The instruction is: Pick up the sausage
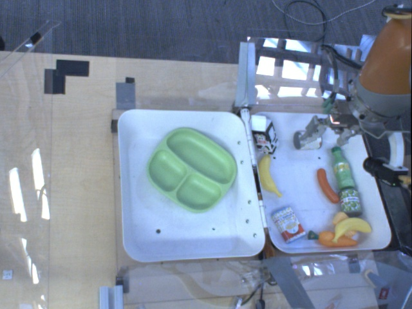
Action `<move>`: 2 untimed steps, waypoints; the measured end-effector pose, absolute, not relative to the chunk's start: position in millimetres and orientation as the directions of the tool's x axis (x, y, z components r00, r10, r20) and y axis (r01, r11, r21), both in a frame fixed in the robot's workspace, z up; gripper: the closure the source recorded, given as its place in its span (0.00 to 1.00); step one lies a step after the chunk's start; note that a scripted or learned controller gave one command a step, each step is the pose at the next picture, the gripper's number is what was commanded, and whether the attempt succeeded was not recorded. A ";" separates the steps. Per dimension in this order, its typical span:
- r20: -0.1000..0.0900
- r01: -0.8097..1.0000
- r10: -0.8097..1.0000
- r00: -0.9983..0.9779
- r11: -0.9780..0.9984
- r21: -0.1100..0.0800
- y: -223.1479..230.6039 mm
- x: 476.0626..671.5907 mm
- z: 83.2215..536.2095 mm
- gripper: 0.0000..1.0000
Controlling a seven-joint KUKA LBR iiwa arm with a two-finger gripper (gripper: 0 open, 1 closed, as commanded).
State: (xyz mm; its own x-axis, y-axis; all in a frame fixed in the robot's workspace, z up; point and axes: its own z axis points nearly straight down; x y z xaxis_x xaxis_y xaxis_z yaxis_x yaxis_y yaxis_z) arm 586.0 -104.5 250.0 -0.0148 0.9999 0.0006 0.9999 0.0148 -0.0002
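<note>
Camera view: your sausage (327,185) lies flat on the floor of the right bin (290,166), just beside the green bottle (344,180) and well apart from the gripper (322,132), which hangs over the bin's upper part with nothing between its fingers — they look spread, one tip angled left and one right. The sausage is a short orange-red cylinder with rounded ends, glossy, probably light moulded plastic: stiff but slick, so you would take it at mid-length, across the narrow width. The bottle alongside leaves little room on that side. Nearby: a yellow banana (268,177), a small printed carton (288,223). The left bin (135,230) holds a matte green divided plate (192,168).
</note>
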 end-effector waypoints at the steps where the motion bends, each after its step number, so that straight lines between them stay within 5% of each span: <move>1: 0.000 0.958 0.958 -0.288 0.288 0.002 -168.8 565.1 182.8 0.00; 2: 0.001 0.975 0.975 -0.222 0.222 0.009 -169.8 580.0 96.6 0.00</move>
State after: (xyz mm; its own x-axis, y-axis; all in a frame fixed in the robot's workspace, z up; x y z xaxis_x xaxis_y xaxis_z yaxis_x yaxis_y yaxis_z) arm 580.0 -169.8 96.6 -0.2216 0.9751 0.0007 0.9751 0.2215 0.0086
